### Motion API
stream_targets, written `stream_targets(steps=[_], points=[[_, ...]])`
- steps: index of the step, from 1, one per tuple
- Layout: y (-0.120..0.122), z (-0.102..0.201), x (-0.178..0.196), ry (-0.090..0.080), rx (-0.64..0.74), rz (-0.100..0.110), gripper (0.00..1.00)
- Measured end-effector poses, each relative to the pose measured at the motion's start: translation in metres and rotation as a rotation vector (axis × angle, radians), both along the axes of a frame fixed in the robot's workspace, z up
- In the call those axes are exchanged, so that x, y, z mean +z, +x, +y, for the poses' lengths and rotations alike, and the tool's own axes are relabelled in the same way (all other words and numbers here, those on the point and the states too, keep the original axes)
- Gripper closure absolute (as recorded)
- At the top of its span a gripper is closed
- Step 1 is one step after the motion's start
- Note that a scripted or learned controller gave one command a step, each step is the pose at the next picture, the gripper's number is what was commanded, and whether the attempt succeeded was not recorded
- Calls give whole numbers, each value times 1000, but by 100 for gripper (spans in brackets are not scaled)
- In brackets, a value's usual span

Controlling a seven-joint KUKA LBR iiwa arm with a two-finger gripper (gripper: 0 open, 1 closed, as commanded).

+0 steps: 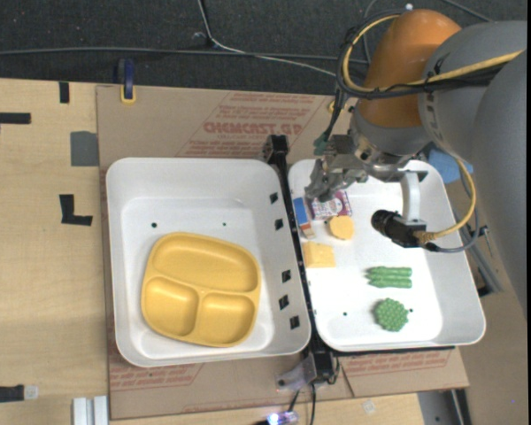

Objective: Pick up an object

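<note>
Right, from my seat I see the left bin point(124, 264) holding a yellow divided tray point(200, 288). The right bin point(456, 317) holds green beans point(389, 277), a green bumpy ball point(390, 314), a flat yellow square point(319, 255), a round yellow piece point(342, 227) and a small coloured packet point(329, 208). The gripper point(327, 187) sits low over that packet; how it stands, I cannot tell.

A divided plate point(200, 289) is lying in the left bin point(124, 184). To the plate's right, in the right bin point(456, 321), a carton point(328, 209), bean pods point(389, 277) and a round piece point(390, 314) are lying.
</note>
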State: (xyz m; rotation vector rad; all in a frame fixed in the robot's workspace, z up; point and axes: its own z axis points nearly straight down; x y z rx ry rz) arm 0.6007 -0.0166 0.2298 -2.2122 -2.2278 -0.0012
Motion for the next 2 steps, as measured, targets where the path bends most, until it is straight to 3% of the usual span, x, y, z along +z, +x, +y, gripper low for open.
stream_targets(steps=[2], points=[[31, 94, 7, -1, -1, 0, 100]])
